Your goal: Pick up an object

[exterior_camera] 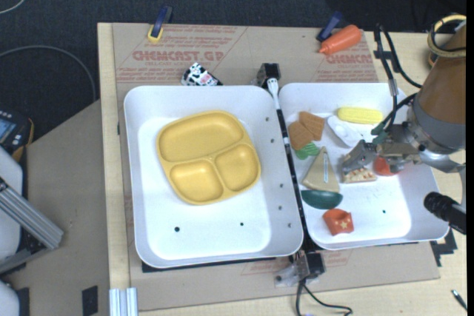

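The right bin (392,222) holds several toy foods: a yellow corn cob (359,115), a brown bread piece (306,131), a white item (343,132), a tan wedge (322,170), a dark green piece (321,197), a red pepper (338,220) and a pizza-like slice (361,174). My gripper (361,159) reaches in from the right and hangs low over the bin's middle, right above the pizza-like slice, with a small red item (383,166) just beside it.
The left bin (215,244) holds a yellow three-part plate (207,157). On the bench behind the bins lie an orange carrot toy (341,39), a black-and-white toy (198,75) and a yellow-blue clamp (158,25). A black cable (386,59) runs along the right bin's far side.
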Motion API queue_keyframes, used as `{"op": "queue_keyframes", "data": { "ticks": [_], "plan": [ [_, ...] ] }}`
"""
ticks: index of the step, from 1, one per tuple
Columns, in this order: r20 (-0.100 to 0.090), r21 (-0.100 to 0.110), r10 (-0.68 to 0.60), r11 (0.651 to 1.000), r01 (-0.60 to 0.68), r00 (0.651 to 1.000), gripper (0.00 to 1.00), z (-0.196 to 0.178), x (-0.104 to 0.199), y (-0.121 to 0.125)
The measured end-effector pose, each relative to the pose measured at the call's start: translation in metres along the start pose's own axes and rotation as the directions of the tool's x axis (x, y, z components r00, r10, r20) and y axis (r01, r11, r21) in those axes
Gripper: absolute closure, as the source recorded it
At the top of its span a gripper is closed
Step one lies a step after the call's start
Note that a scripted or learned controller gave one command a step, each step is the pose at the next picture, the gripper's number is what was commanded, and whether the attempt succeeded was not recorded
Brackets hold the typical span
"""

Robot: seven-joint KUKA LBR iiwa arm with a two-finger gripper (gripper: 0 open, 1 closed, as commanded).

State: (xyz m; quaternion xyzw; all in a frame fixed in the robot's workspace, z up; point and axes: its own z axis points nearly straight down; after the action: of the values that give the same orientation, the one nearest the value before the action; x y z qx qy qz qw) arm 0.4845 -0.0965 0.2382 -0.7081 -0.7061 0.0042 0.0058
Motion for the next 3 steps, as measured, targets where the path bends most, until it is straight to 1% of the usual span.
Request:
{"op": "queue_keyframes", "data": {
  "ticks": [1, 2, 3],
  "plan": [
    [0.002, -0.013, -0.003, 1.000, 0.003, 1.000, 0.00, -0.006, 0.000, 0.002],
    [0.000, -0.006, -0.002, 1.000, 0.002, 1.000, 0.00, 0.056, -0.001, -0.003],
    [0.000, -0.007, -0.003, 1.000, 0.003, 1.000, 0.00, 0.101, 0.006, -0.003]
  ]
}}
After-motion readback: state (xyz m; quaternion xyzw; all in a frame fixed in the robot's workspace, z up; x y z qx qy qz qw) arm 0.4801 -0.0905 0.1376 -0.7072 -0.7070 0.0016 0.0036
